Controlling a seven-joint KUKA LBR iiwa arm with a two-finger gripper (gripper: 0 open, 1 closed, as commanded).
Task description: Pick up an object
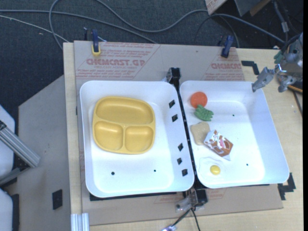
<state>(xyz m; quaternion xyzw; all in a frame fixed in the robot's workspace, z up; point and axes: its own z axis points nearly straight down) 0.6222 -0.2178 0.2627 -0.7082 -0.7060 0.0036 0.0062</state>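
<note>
Apparently end effector point(263, 79) above right bin's point(269, 129) corner.

Even overhead light, bright; white bins point(240, 177) near glare, soft shadows, slight overall blur, grainy.

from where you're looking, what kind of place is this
Most likely a robot lab bench, not a kitchen. Two white bins sit on a board held by clamps, cables trail over the carpet, and the right bin holds toy food for picking practice.
</note>
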